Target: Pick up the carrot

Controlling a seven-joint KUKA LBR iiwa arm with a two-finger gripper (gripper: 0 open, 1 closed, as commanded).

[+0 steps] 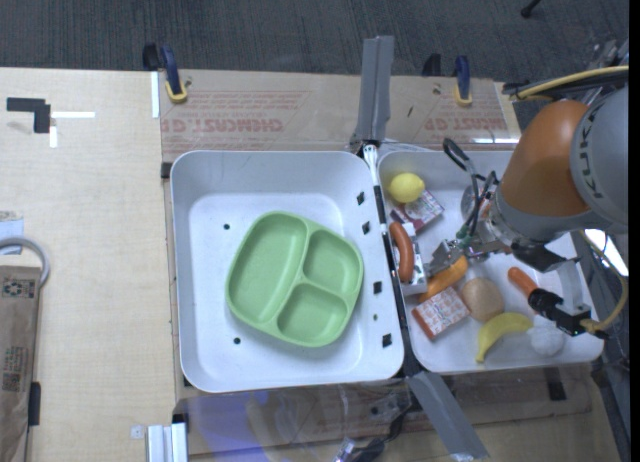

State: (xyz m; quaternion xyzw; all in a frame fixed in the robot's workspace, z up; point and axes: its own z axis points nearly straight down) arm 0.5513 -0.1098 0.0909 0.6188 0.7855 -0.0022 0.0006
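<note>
Carrot (447, 276) lies in the right bin (580, 350); my claw (463, 248) sits at its upper end, grip state I cannot tell.

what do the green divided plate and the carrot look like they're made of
Pale green three-compartment plate: looks like matte moulded plastic, with uniform colour, rounded ridges and a soft sheen. Small orange carrot beside the pincer: probably plastic toy food, smooth and evenly coloured, though it is too small to be sure.

matt green plate (294, 279) — glossy white bins (200, 350)
</note>
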